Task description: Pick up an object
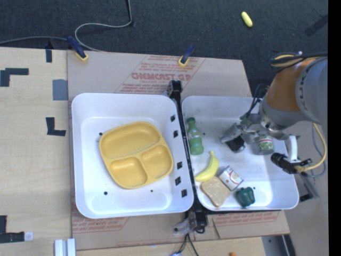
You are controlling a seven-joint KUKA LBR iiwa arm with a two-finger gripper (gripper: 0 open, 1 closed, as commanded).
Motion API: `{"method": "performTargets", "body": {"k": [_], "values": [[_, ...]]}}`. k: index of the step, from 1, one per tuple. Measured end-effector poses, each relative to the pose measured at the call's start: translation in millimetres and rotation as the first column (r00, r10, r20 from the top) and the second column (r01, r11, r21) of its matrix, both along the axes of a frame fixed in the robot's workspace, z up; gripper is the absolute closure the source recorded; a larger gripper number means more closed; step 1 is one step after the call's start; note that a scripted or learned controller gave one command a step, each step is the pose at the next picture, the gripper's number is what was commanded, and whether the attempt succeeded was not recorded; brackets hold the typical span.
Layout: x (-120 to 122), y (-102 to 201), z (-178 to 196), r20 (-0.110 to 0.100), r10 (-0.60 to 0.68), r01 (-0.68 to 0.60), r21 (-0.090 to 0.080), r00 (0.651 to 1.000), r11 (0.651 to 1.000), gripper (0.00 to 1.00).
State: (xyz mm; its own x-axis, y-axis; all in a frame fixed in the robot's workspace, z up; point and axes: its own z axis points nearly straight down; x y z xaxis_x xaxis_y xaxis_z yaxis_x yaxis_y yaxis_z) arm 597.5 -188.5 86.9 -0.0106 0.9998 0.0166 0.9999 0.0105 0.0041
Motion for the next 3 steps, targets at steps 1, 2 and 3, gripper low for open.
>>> {"method": "performTargets", "body": {"k": [1,2,3], "values": [[-0.4,-5.9,10.5,0.004,-0.004,0.004,-0.013,1.0,1.0,1.0],[59.7,75.2,0.6,0.003,-0.007,0.007,-0.016,1.0,1.0,1.0],[-9.1,154.1,97.7,-0.004,-0.007,0.007,-0.016,1.0,1.0,1.0]]}}
